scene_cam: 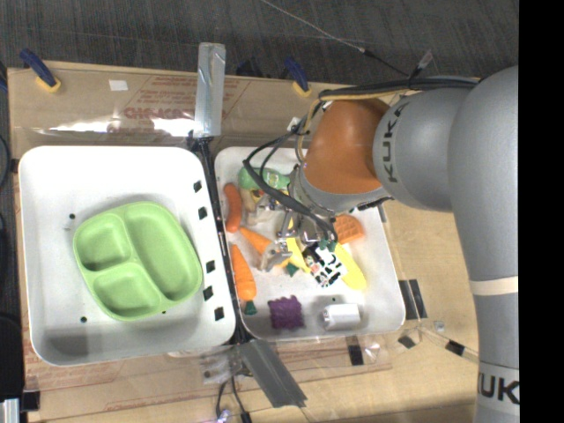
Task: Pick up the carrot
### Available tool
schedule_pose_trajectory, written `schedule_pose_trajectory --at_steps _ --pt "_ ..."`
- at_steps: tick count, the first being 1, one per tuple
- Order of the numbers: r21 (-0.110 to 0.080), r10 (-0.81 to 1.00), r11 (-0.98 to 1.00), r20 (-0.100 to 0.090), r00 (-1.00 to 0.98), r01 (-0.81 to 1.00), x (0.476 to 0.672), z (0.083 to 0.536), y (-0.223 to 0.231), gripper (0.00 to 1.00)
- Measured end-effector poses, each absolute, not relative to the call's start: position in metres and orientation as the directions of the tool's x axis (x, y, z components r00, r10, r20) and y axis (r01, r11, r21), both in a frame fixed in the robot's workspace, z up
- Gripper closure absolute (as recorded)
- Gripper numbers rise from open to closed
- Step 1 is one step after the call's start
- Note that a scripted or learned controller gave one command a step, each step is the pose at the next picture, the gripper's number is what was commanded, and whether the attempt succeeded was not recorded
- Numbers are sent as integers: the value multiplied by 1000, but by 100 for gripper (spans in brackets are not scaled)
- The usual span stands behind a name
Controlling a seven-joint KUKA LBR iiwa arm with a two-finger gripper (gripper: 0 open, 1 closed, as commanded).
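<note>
step: reach, tool (pixel 291 236) low in right bin (pixel 388 271) | tool state: cannot tell, nothing seen held | carrot (pixel 243 274) at bin's left wall, beside tool | next: shift left, close on carrot

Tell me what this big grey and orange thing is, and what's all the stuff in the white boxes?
It is a robot arm, seen by a camera looking down from above. It reaches in from the right. Its gripper hangs over the right bin, which holds toy foods: a carrot along the left side, another orange piece, a purple toy, a white cylinder and something yellow. The left bin holds a green divided plate. I cannot see anything held.
</note>
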State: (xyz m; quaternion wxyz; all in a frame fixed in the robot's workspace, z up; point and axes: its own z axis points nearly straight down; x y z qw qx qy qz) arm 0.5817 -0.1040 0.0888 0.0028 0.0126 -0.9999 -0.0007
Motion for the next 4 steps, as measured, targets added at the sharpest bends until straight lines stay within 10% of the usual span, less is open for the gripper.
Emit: schedule_pose_trajectory --at_steps 2,3,4 --pt "1 -167 986 2 -986 -167 504 91 -90 0" --pt "1 -176 984 -1 -984 -176 506 101 -88 100" --pt "-4 -488 873 -6 -873 -488 519 224 -63 100"
